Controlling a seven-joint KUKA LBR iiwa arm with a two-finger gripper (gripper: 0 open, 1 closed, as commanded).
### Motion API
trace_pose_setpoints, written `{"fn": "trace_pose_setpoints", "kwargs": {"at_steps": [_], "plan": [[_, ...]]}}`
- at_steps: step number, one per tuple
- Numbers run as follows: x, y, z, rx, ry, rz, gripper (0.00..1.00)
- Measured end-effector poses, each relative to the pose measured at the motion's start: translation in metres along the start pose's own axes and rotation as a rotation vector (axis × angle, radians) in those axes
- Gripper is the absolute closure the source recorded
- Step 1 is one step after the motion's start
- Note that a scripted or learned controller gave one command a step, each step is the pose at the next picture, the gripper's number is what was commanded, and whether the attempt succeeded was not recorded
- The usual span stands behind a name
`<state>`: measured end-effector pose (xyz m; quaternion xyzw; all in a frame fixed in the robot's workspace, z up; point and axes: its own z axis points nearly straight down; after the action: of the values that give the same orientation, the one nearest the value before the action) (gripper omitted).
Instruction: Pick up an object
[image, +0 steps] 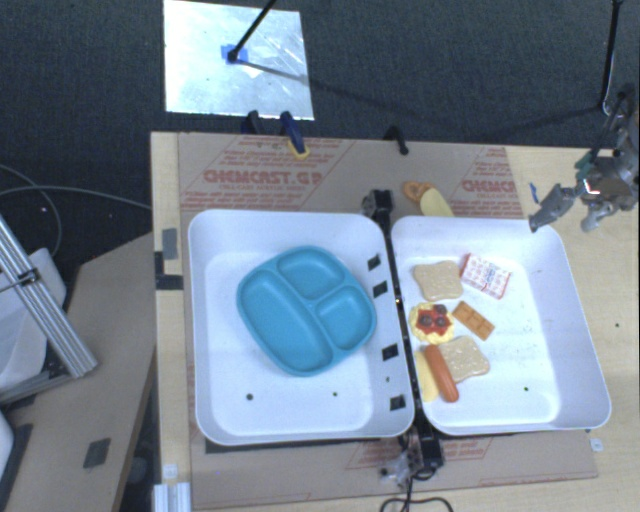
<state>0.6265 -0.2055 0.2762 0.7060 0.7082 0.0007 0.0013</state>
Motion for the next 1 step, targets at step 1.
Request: {"fn": "trace_pose_setpoints", "kwargs": {"at_steps": [1], "plan": [[0.0721,0.0013,0.0465,0.004,0.005,-0.008,0.00]]}}
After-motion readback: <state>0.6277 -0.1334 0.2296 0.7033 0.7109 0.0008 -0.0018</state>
